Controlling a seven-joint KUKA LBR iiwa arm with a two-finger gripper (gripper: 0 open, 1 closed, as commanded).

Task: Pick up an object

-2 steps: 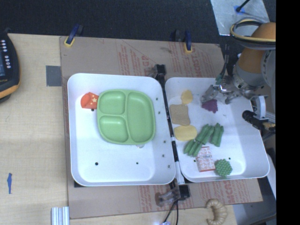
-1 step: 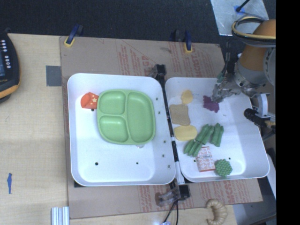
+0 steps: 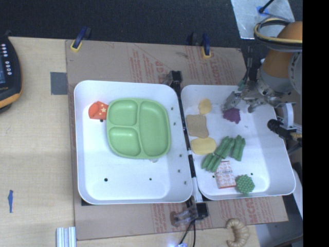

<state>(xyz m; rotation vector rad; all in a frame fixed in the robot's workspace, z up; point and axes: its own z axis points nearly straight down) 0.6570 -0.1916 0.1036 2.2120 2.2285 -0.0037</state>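
My gripper (image 3: 240,105) hangs over the back right of the right bin (image 3: 272,158), fingers spread open with nothing between them. A small purple object (image 3: 232,116) lies just below and in front of the left fingertip; I cannot tell whether they touch. Also in this bin are a small yellow piece (image 3: 205,106), a tan slab (image 3: 197,125), a yellow oval (image 3: 203,145), a bunch of green beans (image 3: 226,151), a red-and-white packet (image 3: 224,175) and a bumpy green ball (image 3: 244,184).
The left bin (image 3: 92,179) holds a green divided plate (image 3: 139,127) and a red item with a yellow star (image 3: 97,110) at the plate's left edge. A tan curled object (image 3: 237,231) lies on the bench in front of the bins. A black pendant (image 3: 7,71) sits far left.
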